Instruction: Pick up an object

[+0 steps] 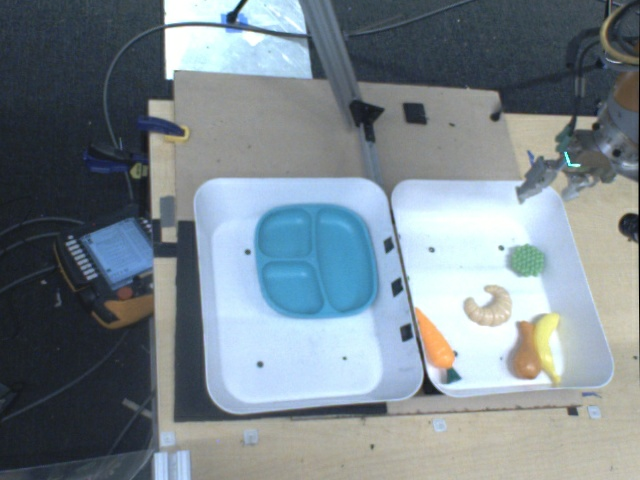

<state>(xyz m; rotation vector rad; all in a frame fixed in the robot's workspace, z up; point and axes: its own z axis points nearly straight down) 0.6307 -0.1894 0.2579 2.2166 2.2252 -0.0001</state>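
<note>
Judging from how things lie, nothing is picked up yet. The counter (300, 108) bears two bins: the left bin (225, 298) holds a blue tray (316, 260), and the right bin (450, 218) holds every candidate object. The carrot (433, 338) lies by its left wall, the banana (548, 345) and a brown piece (526, 357) at the near right, the shrimp (489, 306) mid-bin, the green ball (527, 260) above. The hand (550, 178) hovers over the far right corner, fingers apart, holding nothing. Descent, grasp and lift remain.

Arm (622, 88) cut by right edge; tool (553, 181) blurred.
</note>
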